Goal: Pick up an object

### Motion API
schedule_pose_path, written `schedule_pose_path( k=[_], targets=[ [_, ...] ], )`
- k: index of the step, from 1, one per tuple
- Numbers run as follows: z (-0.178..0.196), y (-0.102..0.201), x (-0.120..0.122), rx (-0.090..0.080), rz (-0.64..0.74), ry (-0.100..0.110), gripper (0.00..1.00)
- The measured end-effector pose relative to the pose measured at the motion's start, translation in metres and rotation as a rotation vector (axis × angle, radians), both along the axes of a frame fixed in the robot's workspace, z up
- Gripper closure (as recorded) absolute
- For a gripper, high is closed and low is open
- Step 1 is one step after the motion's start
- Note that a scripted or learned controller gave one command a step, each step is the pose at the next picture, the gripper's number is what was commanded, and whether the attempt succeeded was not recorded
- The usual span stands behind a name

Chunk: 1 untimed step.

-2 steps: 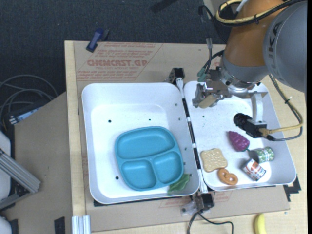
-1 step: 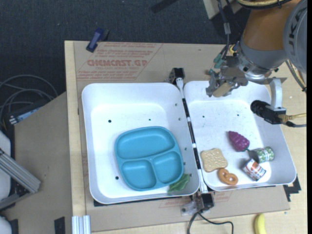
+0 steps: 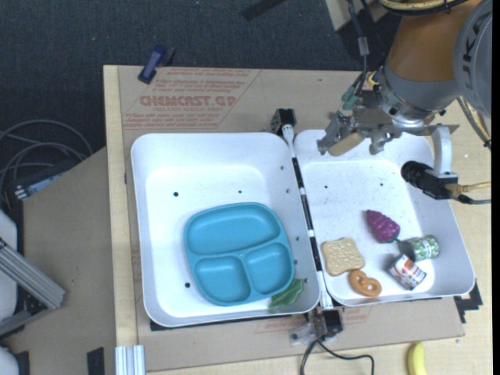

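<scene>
The left bin (image 3: 156, 178) held a blue divided tray (image 3: 238, 252) toward its near side, and a green leafy piece (image 3: 287, 294) lay just beyond the tray's near right corner, against the bin's rim. The right bin (image 3: 344, 190) stood touching the left bin along a shared edge. Its contents sat in the near half: a tan cracker (image 3: 342, 255) closest to the left bin, a small orange pretzel (image 3: 365, 283) just nearer than it, a purple fruit (image 3: 382, 225) farther right, then a green can (image 3: 423, 248) and a red-and-white can (image 3: 409, 273) lying side by side. The hand (image 3: 355, 137) hovered over the right bin's far edge, well apart from these things; its fingers looked spread and held nothing.
</scene>
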<state>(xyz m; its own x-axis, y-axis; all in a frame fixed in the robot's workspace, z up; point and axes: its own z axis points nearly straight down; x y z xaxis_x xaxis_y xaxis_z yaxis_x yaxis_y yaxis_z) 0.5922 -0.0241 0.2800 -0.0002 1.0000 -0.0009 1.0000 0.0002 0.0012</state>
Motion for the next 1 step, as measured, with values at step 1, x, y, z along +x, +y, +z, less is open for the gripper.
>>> schedule_pose_path(
  k=[1],
  targets=[
    [-0.0276,-0.0398,0.0260,-0.001,-0.002,0.000,0.00]
  ],
)
